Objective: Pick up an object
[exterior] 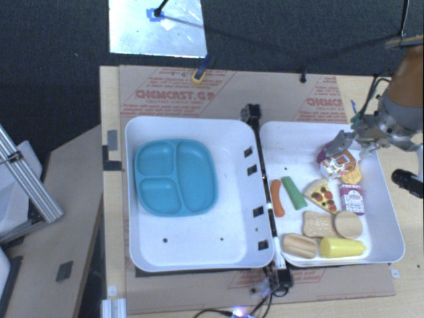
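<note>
Where the right-hand shallow white bin [391,207] meets its near edge, a tan toy bread roll [299,246] lies at the near left corner, with a yellow toy corn-like cylinder [342,247] just beside it toward the right. Directly behind them sit a beige toy bread slice [317,224] and a round tan toy biscuit [348,225]. Farther back lie an orange toy carrot [277,198] along the left edge, a green toy stick [293,193], a toy pizza wedge [320,195] and a small red and white packet [352,199]. Toward the far right corner rests a red and yellow toy fries packet [339,163]. The grey two-finger gripper [352,142] hangs right above that packet; whether its fingers are spread or closed cannot be told, and no object is visibly held. In the left-hand shallow white bin [192,250], a blue plastic divided tray [176,177] sits near the left edge. Beyond the bench's far edge lies a shiny metal plate [158,18].
</note>
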`<action>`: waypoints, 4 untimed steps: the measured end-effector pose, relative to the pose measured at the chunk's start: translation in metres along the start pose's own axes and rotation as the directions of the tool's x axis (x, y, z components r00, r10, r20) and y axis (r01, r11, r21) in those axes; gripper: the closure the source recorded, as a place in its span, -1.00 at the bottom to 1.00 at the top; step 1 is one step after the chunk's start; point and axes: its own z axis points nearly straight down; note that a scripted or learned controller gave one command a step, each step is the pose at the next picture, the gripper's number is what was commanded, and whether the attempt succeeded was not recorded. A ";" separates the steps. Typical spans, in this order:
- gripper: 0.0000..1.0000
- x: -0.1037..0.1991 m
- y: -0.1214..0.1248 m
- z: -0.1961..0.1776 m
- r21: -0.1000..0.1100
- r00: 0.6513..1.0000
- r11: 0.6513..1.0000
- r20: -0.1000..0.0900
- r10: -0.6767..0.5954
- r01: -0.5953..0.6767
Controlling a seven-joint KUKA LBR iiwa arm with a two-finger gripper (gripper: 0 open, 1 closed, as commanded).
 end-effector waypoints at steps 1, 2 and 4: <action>-1.00 0.000 0.003 -0.007 -0.012 1.000 1.000 0.002 -0.002 0.002; -1.00 -0.006 -0.005 0.045 -0.007 1.000 1.000 0.002 0.000 0.000; -1.00 -0.010 -0.013 0.125 -0.009 1.000 1.000 0.001 -0.001 0.001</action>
